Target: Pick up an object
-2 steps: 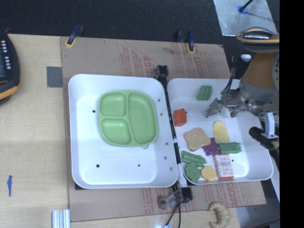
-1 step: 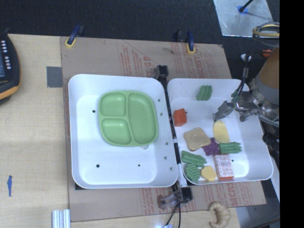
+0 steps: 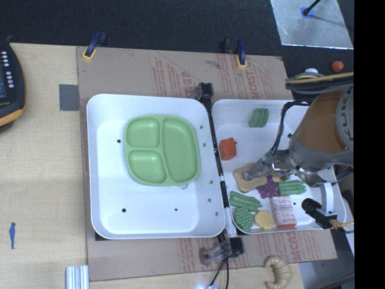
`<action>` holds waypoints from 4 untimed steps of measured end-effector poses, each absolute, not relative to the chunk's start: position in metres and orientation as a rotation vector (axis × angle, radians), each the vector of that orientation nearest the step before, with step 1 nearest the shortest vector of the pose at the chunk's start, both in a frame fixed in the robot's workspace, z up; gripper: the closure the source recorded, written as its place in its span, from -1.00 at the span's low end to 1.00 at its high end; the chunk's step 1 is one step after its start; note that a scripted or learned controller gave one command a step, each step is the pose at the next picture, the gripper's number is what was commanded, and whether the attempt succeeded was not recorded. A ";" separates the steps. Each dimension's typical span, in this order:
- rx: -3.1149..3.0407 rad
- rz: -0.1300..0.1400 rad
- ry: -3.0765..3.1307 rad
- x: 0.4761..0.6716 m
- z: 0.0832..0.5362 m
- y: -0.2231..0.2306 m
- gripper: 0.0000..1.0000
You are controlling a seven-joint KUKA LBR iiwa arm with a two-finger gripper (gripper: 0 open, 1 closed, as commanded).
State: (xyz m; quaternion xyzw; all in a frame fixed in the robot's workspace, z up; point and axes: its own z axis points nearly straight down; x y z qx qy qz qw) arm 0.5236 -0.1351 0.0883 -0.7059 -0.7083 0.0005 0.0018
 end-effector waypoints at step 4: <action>-2.216 -0.001 -2.228 0.489 0.104 -0.123 1.00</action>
